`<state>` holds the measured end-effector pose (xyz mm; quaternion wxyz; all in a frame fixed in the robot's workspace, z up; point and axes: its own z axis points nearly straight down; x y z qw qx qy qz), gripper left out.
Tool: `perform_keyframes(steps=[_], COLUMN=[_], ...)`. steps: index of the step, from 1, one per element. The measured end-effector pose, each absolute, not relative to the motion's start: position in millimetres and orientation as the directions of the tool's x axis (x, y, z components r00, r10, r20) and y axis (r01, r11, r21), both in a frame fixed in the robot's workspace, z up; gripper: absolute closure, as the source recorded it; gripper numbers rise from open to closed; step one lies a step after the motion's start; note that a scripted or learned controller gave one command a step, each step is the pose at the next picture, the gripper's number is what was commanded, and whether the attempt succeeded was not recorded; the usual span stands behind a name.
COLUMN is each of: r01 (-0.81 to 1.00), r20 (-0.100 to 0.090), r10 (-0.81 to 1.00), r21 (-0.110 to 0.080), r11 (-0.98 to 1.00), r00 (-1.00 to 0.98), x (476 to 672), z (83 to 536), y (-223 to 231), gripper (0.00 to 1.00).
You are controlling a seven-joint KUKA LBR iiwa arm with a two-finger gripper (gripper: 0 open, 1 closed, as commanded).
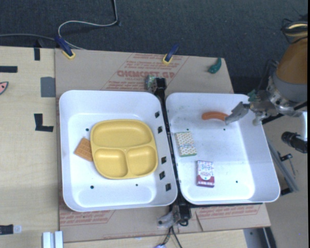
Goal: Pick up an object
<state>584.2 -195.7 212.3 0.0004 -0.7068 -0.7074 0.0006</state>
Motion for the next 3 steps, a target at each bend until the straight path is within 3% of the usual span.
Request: perform_keyframes(steps=[1,2,3], r01=[1.0,1.0,1.0], r20=[0.001,-0.002,-0.003], r10=[1.0,1.0,1.0], r21=[-0.002,-0.002,-0.002], r11=[0.002,0.003,0.003], r00=[-0.002,-0.003,-0.003], x=[648.4,648.8,648.7], z=[92.6,103.0,102.9], y=[-165.6,-165.8,-166.0], gripper=[0.0,1.0,0.0])
